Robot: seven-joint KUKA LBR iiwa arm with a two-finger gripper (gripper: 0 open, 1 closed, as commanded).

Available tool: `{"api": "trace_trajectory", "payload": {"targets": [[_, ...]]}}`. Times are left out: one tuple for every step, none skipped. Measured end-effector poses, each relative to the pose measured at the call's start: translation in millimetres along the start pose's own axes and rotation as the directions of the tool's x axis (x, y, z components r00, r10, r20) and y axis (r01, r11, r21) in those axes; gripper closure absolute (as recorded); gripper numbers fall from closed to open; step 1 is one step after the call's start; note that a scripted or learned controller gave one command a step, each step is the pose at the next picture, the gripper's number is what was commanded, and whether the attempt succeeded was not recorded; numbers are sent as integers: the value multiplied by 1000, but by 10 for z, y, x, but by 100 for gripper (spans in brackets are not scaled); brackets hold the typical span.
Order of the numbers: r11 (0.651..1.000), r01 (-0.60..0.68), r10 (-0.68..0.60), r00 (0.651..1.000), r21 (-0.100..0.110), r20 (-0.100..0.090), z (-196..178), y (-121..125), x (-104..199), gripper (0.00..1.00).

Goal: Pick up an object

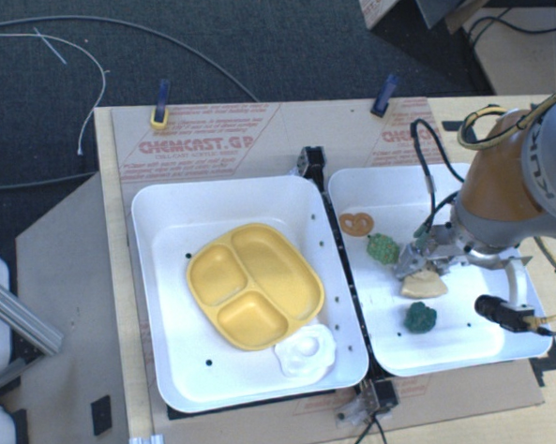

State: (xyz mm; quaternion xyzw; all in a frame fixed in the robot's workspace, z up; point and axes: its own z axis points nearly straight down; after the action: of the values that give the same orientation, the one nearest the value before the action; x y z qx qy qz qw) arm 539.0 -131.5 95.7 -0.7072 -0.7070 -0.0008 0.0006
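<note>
Tan protective sheeting with red print covers the surface (pixel 207 136), and on my feed it carries the two white bins side by side. The left bin (pixel 151 271) holds a yellow three-compartment plate (pixel 254 283), lying flat near the middle, with a white moulded piece (pixel 305 353) that looks like a toy fried egg touching the plate's near edge.

The right bin (pixel 455 354) is where the work is. The arm (pixel 501 189) reaches in from the right, and its end effector (pixel 419 259) sits low among the small items. I cannot tell from this angle whether it is released or clenched, and I see nothing plainly held in it.

Four small things lie in that bin. A pale tan wedge (pixel 425 287), perhaps toy bread, lies just below the end effector, touching it or very nearly. A light green leafy piece (pixel 384 248) sits just to its left. A dark green lump (pixel 419 317), like broccoli, lies nearer the front rim. An orange pretzel-like ring (pixel 356 224) rests by the back left corner.

I read this as the grasp stage, with the wedge or the light green piece as the likely target. Next I would want a firm close on one item and a straight lift. The crowding could mean a nudge rather than a catch.
</note>
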Motion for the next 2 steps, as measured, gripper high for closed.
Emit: {"api": "trace_trajectory", "payload": {"targets": [[1000, 2, -2, 1000, -5, 2, -604, 25, 83, 100], [1000, 2, -2, 1000, -7, 3, -1215, -9, 144, 100]]}}
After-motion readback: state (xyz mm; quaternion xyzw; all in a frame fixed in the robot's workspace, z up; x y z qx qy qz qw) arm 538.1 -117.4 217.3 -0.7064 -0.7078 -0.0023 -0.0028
